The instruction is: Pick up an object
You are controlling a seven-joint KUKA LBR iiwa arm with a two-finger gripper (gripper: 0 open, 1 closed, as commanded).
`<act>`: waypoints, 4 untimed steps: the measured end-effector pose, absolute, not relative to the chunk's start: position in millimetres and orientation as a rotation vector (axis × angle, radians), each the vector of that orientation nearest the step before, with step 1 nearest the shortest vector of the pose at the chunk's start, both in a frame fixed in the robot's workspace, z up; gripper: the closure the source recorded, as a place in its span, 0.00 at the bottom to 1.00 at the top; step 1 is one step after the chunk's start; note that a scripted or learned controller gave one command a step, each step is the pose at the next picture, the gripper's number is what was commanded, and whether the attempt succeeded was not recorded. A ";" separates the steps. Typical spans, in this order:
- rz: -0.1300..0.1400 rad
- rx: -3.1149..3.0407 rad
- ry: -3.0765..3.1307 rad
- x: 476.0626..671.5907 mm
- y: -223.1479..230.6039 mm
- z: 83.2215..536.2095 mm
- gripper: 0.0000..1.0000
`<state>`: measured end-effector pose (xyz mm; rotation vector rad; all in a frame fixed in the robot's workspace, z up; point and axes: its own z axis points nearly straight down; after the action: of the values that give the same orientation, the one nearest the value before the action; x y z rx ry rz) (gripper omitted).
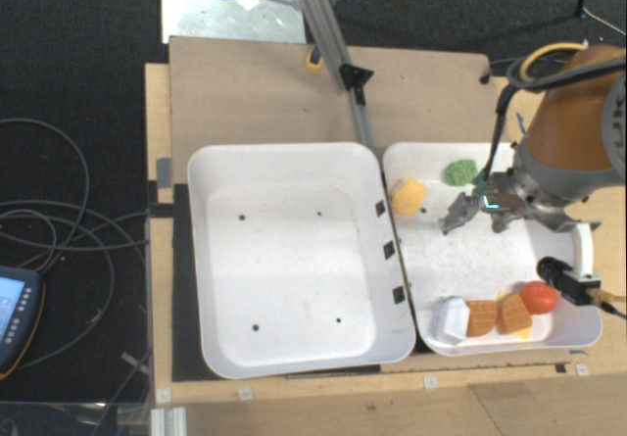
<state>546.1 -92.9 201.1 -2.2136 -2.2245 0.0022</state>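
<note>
Gripper (477, 214) hanging over the middle of the right bin (431, 162), its fingers spread and pinching nothing; the grey arm with its orange band (578, 125) is reaching in from the right. No object is lying between the fingers, so the approach step of the pick is judged to be in hand, with nothing yet secured.

Candidate objects are lying in the same bin. A green piece (459, 171) is sitting just beyond the gripper toward the far wall, and a yellow piece (409, 195) is resting near the wall shared with the left bin (284, 162). Along the near wall a white block (451, 318), two orange-brown pieces (498, 314) and a red ball (539, 297) are crowding together, some touching.

Next move, as a judgement: centring over one isolated piece, the green or the yellow being the nearest, then descending with the fingers straddling it before closing. The clustered pieces by the near wall are likely offering a poorer grasp.
</note>
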 end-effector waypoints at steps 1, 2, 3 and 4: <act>-0.002 -2.219 -2.224 547.1 -93.2 203.1 0.00; 0.003 -2.218 -2.220 540.4 -88.4 157.9 0.00; 0.002 -2.218 -2.220 540.7 -84.0 115.3 0.00; 0.001 -2.219 -2.221 540.7 -83.8 89.3 0.00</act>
<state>540.7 -83.8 89.3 -2.2194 -2.2208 0.0015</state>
